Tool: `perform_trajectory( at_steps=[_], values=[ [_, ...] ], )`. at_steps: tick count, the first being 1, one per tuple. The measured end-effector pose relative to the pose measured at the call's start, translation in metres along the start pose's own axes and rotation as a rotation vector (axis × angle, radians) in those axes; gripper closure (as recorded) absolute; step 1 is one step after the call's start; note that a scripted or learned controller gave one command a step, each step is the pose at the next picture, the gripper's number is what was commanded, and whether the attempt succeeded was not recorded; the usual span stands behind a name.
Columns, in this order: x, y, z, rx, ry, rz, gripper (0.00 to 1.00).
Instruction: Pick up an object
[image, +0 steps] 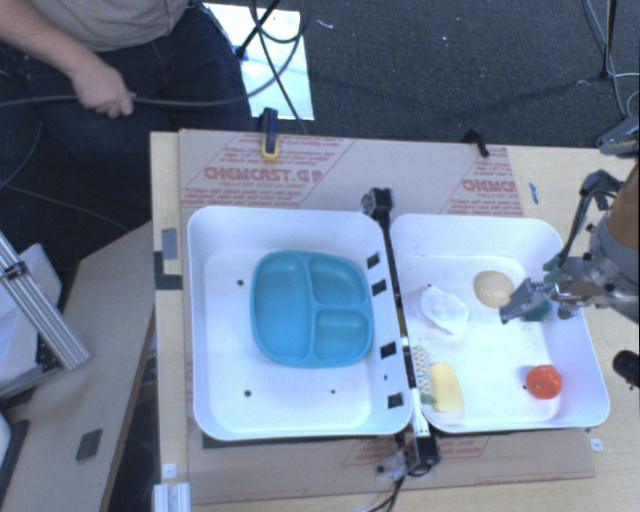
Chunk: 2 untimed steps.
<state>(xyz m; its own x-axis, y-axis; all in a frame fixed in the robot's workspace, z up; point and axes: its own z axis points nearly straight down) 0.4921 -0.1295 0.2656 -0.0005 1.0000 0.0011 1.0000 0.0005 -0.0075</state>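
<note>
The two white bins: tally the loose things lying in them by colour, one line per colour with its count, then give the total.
Blue: 1, the divided plate in the left bin
Tan: 1, the egg-shaped object in the right bin
Clear or whitish: 1, the crumpled piece
Yellow: 1, the block
Red-orange: 1, the tomato-like ball
Total: 5

Single fixed camera above bench (330, 150), slanted down over both bins (215, 300).

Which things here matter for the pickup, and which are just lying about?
For the job: gripper, tan egg-shaped object, clear wrapper, yellow block, orange-red ball, right bin.
Lying about: blue divided plate, left bin, yellow clamp.
</note>
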Motion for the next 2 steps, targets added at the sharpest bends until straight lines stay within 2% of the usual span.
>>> perform_trajectory(
  at_steps=[1,2],
  values=[
    [0.000,0.002,-0.005,-0.010,-0.002,-0.002,0.00],
    [-0.002,0.004,0.058,-0.004,0.000,0.000,0.00]
  ],
)
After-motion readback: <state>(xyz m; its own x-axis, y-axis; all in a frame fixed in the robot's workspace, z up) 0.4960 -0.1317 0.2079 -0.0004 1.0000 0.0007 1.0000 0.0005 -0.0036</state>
